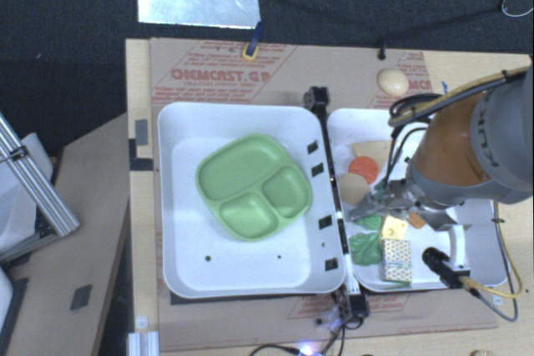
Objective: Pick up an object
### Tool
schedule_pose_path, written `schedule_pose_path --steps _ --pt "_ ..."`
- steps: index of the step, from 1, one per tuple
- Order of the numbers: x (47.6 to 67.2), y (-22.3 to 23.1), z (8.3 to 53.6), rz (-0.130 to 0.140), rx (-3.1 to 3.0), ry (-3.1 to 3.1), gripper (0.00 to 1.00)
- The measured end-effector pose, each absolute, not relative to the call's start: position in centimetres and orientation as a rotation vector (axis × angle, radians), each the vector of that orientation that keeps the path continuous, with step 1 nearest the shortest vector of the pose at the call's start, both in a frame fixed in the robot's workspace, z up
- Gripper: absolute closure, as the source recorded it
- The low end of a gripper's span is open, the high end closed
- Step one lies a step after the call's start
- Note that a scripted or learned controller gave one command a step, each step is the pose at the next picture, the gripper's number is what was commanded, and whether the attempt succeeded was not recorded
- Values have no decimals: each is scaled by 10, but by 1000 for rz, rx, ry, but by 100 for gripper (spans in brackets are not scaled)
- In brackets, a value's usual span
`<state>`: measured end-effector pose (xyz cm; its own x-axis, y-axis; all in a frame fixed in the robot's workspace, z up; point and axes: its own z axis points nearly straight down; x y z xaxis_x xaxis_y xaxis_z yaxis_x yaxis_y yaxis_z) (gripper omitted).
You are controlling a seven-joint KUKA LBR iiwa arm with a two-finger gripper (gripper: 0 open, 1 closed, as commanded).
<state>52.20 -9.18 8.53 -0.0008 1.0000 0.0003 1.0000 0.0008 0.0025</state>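
Observation:
My gripper (373, 208) hangs low over the left part of the right bin (350, 122), reaching in from the right under the orange wrist band. Small items lie packed around it: a red round piece (364, 167), a beige wedge (369, 149), a pale round lump (352, 188), a green leafy piece (364, 247), a yellow block (394, 227) and a speckled box (397, 259). The grey fingers lie close above the pale lump and the green piece. I see nothing clearly held between them.
The left bin (179, 263) holds a green divided plate (254, 187). A cream egg-shaped object (392, 81) rests on the cardboard behind the right bin. A black divider with clips (325, 171) runs between the bins. The arm's body covers the right bin's right half.

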Motion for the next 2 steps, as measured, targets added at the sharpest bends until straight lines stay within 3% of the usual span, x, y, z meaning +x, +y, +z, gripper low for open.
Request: schedule_pose_path --steps 1,2 --pt "524 -91 97 10 2216 2220 100" --pt "534 -86 148 4 2214 2224 100"
